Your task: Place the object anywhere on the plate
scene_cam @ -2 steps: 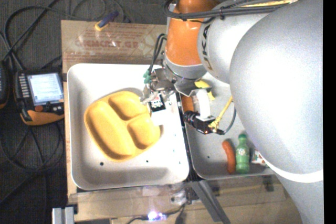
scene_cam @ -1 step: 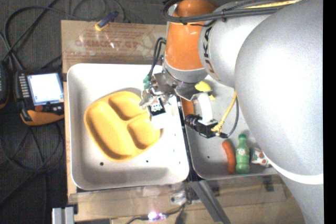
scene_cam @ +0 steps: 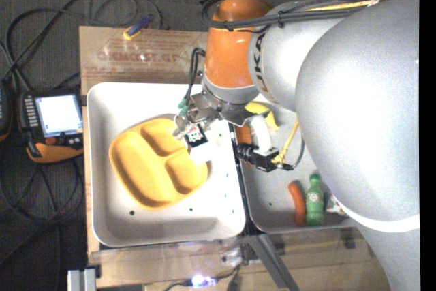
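A yellow divided plate (scene_cam: 153, 163) lies in the left white bin (scene_cam: 109, 215). My gripper (scene_cam: 193, 135) hangs over the plate's right edge, below the orange wrist band (scene_cam: 231, 51). A small white piece (scene_cam: 201, 152) shows right under the gripper, above the plate's right compartment. Whether it is a held object or part of the gripper is unclear. The arm hides much of the right bin.
The right bin (scene_cam: 272, 215) holds a green bottle (scene_cam: 314, 200), an orange-red sausage-shaped item (scene_cam: 297, 201) and a yellow item (scene_cam: 263, 112) partly under the arm. A handheld screen (scene_cam: 56, 116) and cables lie on the floor to the left.
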